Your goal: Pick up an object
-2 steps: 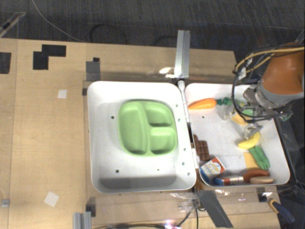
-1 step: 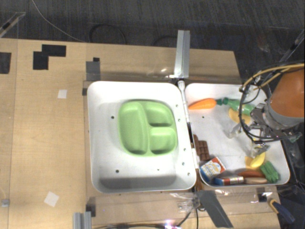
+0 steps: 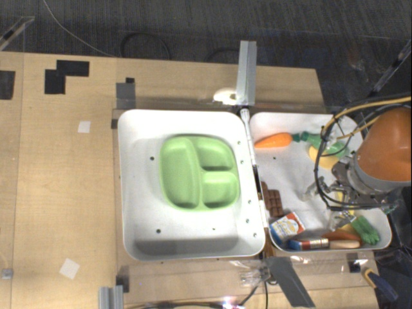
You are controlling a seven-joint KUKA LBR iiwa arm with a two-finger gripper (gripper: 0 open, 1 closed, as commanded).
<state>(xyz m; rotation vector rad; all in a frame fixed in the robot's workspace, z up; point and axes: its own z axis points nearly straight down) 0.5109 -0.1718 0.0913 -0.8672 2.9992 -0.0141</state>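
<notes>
Lying near the right bin's (image 3: 283, 122) far-left corner: carrot (image 3: 273, 141). Leaning over that bin's right side: arm (image 3: 385, 148), wrist down, gripper (image 3: 341, 206) hidden beneath, state indiscernible. Crowding the near edge: chocolate bar (image 3: 274, 201), small carton (image 3: 287, 226), brown-handled tool (image 3: 328, 241), green piece (image 3: 365, 230). Sitting centred in the left bin (image 3: 138, 172): green divided tray (image 3: 198, 172).

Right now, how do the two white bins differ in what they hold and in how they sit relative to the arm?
The left bin holds one thing, a green divided plate lying flat near its middle; the right bin holds several small things, among them a carrot and a chocolate bar. The arm hangs over the right bin, while the left bin has no arm above it. Both are shallow, white and set side by side.
</notes>
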